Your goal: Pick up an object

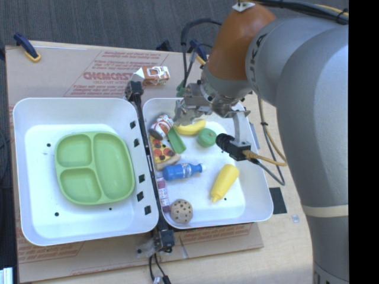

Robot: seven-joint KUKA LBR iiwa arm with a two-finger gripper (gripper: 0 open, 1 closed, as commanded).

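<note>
End effector (190, 112): low in the right bin's (260, 201) far end, just above the banana (190, 128) | opening: cannot tell | banana: beside green ball (206, 137), near can (161, 125)

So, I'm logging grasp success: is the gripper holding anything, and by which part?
It cannot be told. The gripper sits low over the banana in the right bin, with nothing visibly between its fingers.

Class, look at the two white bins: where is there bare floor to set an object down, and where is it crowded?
Free: left bin floor around the green divided plate; right bin between yellow bottle and cookie. Crowded: under the gripper, by banana and blue bottle.
</note>
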